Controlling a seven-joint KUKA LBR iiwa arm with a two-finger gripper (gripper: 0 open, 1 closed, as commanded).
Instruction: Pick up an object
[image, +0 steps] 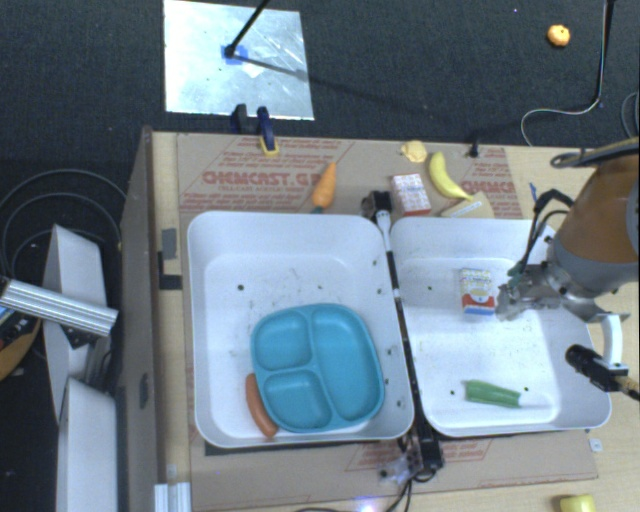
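One grey arm (600, 240) reaches from the right over the right bin (430, 400), its gripper (512, 297) just beside a small carton (477, 290); whether the pincer is wide or narrow cannot be told.

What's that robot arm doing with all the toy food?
The grey and orange arm reaches into the right bin, and its tool sits right beside a small carton. A green vegetable lies nearer the front of that bin. The left bin has a blue divided plate with a sausage next to it. Nothing is lifted yet.
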